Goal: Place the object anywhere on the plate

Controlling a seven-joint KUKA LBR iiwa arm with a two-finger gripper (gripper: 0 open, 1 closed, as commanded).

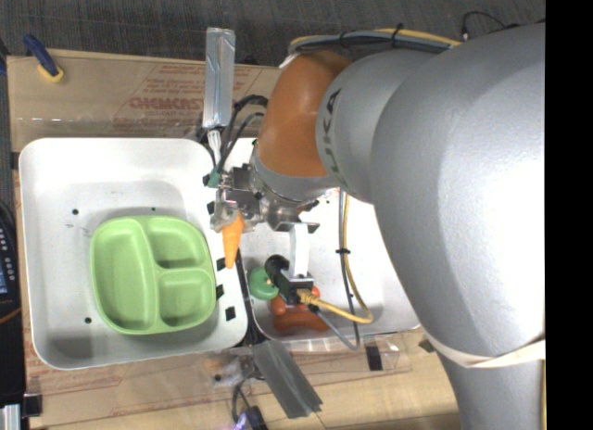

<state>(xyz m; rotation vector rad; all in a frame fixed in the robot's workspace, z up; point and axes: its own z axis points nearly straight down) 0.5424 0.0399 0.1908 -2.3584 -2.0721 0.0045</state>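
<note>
A light green plate point(148, 275) with three compartments lies in the left bin point(56, 196). My gripper point(225, 208) hovers over the rim between the two bins, just right of the plate's upper right corner. A small orange carrot-shaped object point(231, 235) hangs from the gripper, pinched between the fingers and pointing down toward the bin divider. The object is beside the plate, not over it. The big grey arm with its orange band point(296, 122) covers most of the right bin.
A green object point(258, 283) and a red-orange object point(295, 319) lie at the near end of the right bin point(371, 261). Around the plate runs bare white bin floor. A cardboard sheet point(139, 85) lies behind the bins.
</note>
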